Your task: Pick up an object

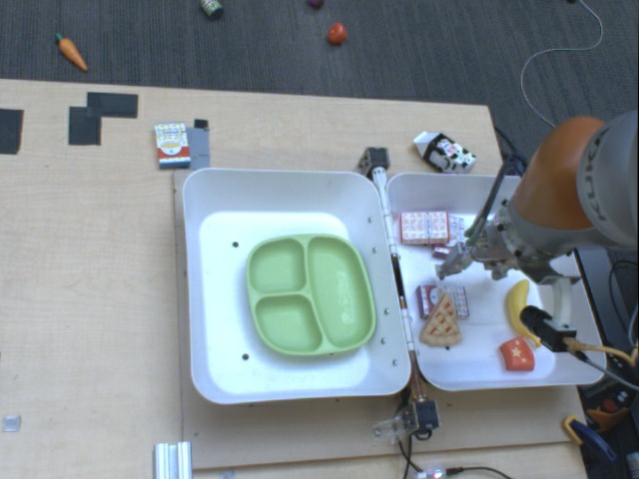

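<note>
Objects in the right bin [589, 367] lie unlifted; gripper [451, 264], at the waffle's [441, 322] twelve o'clock, finger state indeterminable.

no text can be read on any box or packet.

**The bench and the things lying on it**

A light wooden bench [90, 297] is filling the left and middle of the frame. Two white bins are sitting on it side by side: the left bin [290, 193] in the centre, the right bin [479, 372] at the right. A small red and white box [172, 146] is lying near the upper left. Black patches [100, 116] are showing further left. A black and white toy [444, 152] is resting at the upper right.
</note>
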`<state>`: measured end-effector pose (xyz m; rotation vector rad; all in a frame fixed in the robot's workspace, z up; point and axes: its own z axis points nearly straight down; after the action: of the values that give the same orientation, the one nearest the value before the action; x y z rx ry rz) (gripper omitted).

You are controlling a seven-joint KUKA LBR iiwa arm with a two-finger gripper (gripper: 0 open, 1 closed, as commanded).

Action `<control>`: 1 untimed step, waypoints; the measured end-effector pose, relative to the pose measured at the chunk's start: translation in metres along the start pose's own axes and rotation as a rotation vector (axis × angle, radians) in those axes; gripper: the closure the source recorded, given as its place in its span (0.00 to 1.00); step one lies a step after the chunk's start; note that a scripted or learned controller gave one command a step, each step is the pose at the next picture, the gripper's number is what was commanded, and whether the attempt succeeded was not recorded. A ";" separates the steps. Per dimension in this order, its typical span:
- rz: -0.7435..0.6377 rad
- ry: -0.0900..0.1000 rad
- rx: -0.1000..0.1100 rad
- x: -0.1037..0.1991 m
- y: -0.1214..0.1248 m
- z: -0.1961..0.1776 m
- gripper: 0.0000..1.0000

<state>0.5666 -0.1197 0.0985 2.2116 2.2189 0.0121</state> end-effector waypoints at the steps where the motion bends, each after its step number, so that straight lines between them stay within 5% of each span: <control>1: 0.003 -0.001 0.000 0.034 -0.073 0.010 0.00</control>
<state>0.4938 -0.0857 0.0873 2.2142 2.2159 0.0106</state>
